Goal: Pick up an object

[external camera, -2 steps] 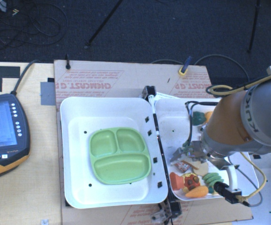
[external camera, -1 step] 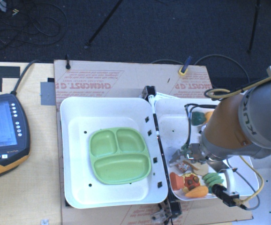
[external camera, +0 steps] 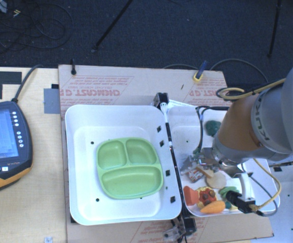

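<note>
My gripper (external camera: pixel 198 164) is down in the right bin (external camera: pixel 184 128), below the arm's orange band (external camera: pixel 237 125). It hangs over a pile of small toys. A brown and white piece (external camera: pixel 194 175) lies just under it. Beside that is a beige round piece (external camera: pixel 216 179). Toward the front of the bin lie a red piece (external camera: pixel 190 193), an orange carrot-like toy (external camera: pixel 213 207) and a green piece (external camera: pixel 230 190). A dark green object (external camera: pixel 212 127) sits at the back of the bin, partly behind the arm.
The left bin (external camera: pixel 80 130) holds a light green divided plate (external camera: pixel 129 166). A black clip rail (external camera: pixel 168 151) runs between the bins. A tablet-like pendant (external camera: pixel 4 140) lies at far left. Cables (external camera: pixel 260 196) loop over the right bin's front corner.
</note>
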### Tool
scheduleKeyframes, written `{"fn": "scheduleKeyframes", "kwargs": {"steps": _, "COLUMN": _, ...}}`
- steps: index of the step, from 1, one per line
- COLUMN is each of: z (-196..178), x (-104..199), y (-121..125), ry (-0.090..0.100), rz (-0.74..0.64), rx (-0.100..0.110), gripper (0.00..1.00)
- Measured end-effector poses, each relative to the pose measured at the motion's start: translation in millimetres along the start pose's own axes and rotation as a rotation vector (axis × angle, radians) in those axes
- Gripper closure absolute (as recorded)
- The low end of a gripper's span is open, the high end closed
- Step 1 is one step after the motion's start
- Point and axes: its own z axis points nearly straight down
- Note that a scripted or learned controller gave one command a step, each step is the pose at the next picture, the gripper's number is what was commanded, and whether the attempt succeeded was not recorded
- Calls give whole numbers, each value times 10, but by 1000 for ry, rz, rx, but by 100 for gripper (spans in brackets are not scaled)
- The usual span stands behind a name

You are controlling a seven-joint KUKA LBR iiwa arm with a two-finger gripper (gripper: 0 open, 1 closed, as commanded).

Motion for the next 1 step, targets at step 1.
{"fn": "scheduleKeyframes", "kwargs": {"steps": 1, "z": 4, "x": 5, "y": 50, "ry": 0, "rz": 1, "rx": 2, "gripper": 0}}
